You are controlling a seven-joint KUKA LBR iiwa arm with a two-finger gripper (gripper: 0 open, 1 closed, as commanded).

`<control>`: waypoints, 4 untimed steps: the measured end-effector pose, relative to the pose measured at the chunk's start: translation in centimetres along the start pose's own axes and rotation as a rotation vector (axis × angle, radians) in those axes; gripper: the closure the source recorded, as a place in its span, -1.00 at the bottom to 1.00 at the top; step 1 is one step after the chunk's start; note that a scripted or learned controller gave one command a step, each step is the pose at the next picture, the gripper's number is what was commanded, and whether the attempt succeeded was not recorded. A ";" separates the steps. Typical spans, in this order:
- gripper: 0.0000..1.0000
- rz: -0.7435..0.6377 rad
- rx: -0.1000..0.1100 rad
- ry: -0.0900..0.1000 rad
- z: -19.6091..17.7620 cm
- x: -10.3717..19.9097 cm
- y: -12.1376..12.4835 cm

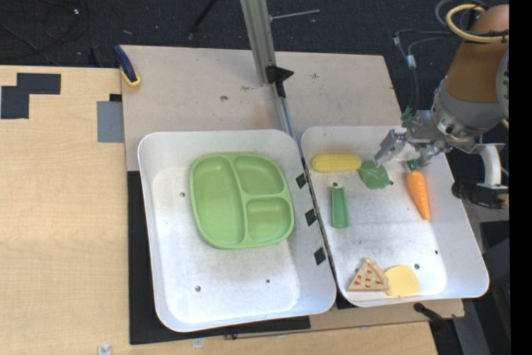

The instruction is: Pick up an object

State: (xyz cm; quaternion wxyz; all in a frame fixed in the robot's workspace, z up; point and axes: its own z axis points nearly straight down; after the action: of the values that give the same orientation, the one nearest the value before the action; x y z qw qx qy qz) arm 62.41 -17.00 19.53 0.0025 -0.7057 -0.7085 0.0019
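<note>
In the right bin [465,283] lie a yellow corn cob [335,163], a green leafy toy [375,175], a green cylinder [339,207], an orange carrot [418,193], a pizza slice [368,277] and a yellow cheese piece [403,281]. My gripper [401,155] hangs over the bin's far right part, between the leafy toy and the top of the carrot. Its fingers are spread and open, with nothing between them. One fingertip [387,149] is just above and right of the leafy toy.
The left bin [166,295] holds a green divided plate [242,199]. A metal post [256,21] stands behind the bins near the divide. A wooden surface [58,212] lies to the left.
</note>
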 end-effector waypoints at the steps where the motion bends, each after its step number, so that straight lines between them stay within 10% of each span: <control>1: -1.00 0.005 0.002 0.001 6.0 0.1 -1.0; 2: -1.00 0.005 -0.008 0.000 10.6 0.1 -0.8; 3: 1.00 0.005 -0.012 0.001 9.3 0.2 -0.7; 4: 1.00 0.003 -0.008 -0.002 5.0 0.2 -0.2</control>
State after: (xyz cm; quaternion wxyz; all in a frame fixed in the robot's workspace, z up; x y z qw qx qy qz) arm 62.17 -16.81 14.57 -0.0009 -0.7067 -0.7075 -0.0004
